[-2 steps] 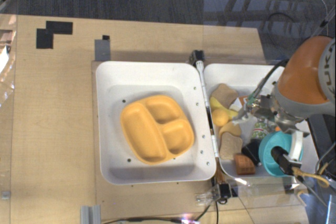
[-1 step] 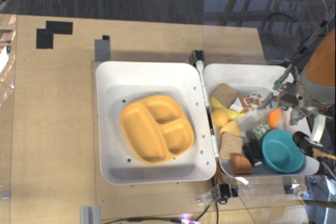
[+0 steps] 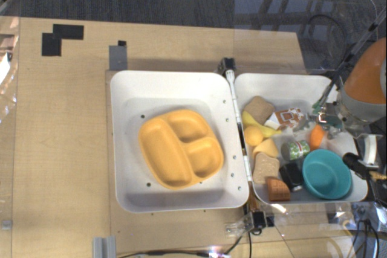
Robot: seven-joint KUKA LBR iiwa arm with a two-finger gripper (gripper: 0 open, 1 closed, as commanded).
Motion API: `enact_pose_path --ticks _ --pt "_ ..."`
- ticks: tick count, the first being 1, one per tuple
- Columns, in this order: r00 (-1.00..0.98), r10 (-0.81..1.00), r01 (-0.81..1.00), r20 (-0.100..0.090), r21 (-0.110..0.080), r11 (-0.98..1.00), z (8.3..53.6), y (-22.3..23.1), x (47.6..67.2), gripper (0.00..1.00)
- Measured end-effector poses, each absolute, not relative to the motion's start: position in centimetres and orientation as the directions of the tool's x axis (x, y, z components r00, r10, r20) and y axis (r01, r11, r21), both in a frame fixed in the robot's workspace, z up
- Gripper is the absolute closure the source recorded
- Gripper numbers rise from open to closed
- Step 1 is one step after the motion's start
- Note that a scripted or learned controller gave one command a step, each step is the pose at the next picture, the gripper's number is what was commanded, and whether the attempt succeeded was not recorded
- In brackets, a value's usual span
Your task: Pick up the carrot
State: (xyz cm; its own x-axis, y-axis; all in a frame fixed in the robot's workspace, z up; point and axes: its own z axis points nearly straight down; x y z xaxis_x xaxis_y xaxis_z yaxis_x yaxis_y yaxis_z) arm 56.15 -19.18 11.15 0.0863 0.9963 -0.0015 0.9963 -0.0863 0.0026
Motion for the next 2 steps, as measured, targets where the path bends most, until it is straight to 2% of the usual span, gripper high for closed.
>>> enact_pose_path --ticks 1,2 --pt "0.081 0.997 0.997 -0.003 0.013 -0.081 12.50 -19.07 56.54 1.00" --pt "0.081 0.997 0.997 -0.003 0.012 -0.081 12.46 -19.06 56.52 0.00"
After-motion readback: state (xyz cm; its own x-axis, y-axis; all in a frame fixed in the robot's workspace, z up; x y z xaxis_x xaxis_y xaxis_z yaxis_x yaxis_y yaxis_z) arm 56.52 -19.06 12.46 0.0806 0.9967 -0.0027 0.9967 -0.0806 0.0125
